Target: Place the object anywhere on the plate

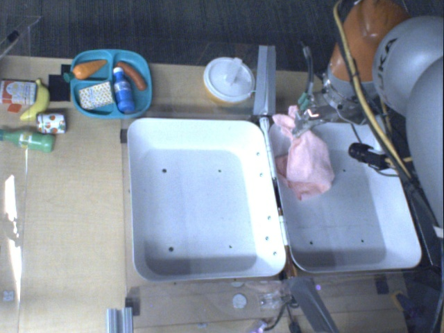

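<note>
robot lab: arm [409, 68] over two white bins [201, 200] on bench.

Stretching pale and wood-toned across the scene, a table [69, 227], catching a bright streak of glare near its left edge. Lying dark and faintly ribbed beyond the far edge, the floor [173, 9]. Standing upright between the two bins at the back, a grey metal post [263, 82]. Leaning in at the upper left corner, a clear plastic panel [17, 33], edges glinting softly in even overhead light.
</note>
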Motion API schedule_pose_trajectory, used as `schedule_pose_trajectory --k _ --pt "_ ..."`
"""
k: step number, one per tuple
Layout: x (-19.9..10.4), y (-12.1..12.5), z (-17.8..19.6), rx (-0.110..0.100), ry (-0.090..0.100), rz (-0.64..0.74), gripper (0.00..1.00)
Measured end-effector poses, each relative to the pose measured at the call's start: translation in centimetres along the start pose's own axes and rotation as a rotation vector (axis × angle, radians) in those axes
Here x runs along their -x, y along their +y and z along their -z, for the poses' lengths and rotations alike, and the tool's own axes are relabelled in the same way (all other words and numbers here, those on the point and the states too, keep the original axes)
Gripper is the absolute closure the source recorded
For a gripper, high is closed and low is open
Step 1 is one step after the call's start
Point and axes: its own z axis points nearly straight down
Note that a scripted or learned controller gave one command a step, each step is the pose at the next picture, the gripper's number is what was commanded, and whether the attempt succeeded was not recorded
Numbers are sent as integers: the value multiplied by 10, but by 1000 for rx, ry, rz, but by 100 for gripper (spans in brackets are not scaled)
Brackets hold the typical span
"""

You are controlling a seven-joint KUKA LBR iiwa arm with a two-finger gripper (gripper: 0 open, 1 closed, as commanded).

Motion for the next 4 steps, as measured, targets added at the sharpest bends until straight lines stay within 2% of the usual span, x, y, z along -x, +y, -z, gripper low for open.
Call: schedule_pose_trajectory --k 1,3,4 --pt "-1 2 40 1 0 9 100" --pt "-91 -45 59 2 2 815 100" --pt "-137 -66 43 1 4 1216 100"
